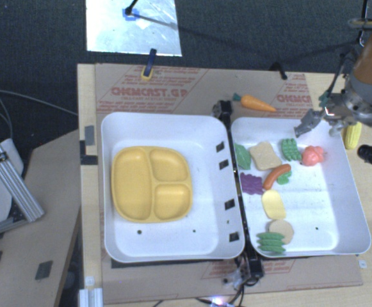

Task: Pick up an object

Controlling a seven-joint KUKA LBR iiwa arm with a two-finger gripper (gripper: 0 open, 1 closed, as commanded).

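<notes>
The right bin (346, 222) holds several toy foods: a bread slice (264, 155), a pink-red fruit (312, 155), an orange sausage (276, 175), purple grapes (252, 184), a pale yellow piece (273, 204), a tan round piece (283, 229) and green pea pods (271, 242). Two more green pieces (291, 149) (242, 155) lie near the bread. My gripper (319, 126) hangs over the bin's far right corner, above the pink-red fruit. Its fingers are spread open with nothing between them. A yellow corn cob (352, 135) sits just right of the gripper, at the bin's rim.
The left bin (128, 126) holds a yellow divided plate (152, 183). An orange carrot (256, 103) lies on the cardboard behind the bins. A black divider with clips (234, 171) runs between the bins. A metal frame (6, 171) stands at the far left.
</notes>
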